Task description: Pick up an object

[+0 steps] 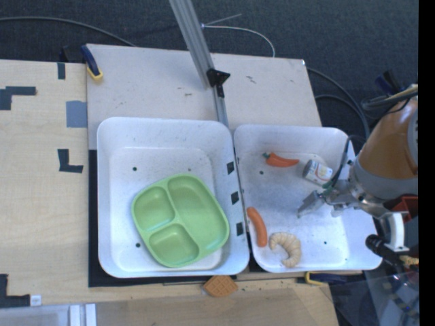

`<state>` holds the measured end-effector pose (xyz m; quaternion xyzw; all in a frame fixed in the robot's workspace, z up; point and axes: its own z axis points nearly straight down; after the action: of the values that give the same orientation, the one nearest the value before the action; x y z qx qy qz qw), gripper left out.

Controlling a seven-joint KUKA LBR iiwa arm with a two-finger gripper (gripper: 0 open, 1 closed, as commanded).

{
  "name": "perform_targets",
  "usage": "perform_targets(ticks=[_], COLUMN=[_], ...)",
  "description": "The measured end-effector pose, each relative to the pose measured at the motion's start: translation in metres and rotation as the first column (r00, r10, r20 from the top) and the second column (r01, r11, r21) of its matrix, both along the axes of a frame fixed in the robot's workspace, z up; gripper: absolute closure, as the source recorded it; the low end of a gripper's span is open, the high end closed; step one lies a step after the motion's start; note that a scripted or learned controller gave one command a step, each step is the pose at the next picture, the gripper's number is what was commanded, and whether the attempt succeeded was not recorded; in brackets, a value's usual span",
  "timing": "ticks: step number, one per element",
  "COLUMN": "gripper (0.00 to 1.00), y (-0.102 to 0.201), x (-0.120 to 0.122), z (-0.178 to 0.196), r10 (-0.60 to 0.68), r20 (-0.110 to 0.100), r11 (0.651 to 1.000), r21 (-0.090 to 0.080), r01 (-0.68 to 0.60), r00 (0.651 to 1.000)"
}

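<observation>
Two bins before you | gripper [307, 206] low in right bin [289, 136], fingers spread, holding nothing | carrot [281, 159] and bottle [317, 170] behind it | sausage [257, 226], shrimp [287, 247] near front | green plate [179, 220] in left bin [112, 182]

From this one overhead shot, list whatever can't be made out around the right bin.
- End effector, camera view: small and dark, so whether it grips anything is unclear.
- Small bottle: too small and blurred to read its label.
- Arm: cut off by the right edge.
- Right bin: its right wall is hidden behind the arm.
</observation>
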<state>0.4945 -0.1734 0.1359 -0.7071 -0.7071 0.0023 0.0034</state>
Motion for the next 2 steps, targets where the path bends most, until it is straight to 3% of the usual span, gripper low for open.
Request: perform_targets(ticks=[1,2], gripper=[0.00,1.00], y=[0.000,0.001], x=[0.000,0.000], z=[-0.047,-0.036], r10=[0.001,0.001], r20=[0.008,0.007], r11=[1.000,1.000], r21=[-0.003,-0.001], r01=[-0.001,-0.001], r00=[1.000,1.000])
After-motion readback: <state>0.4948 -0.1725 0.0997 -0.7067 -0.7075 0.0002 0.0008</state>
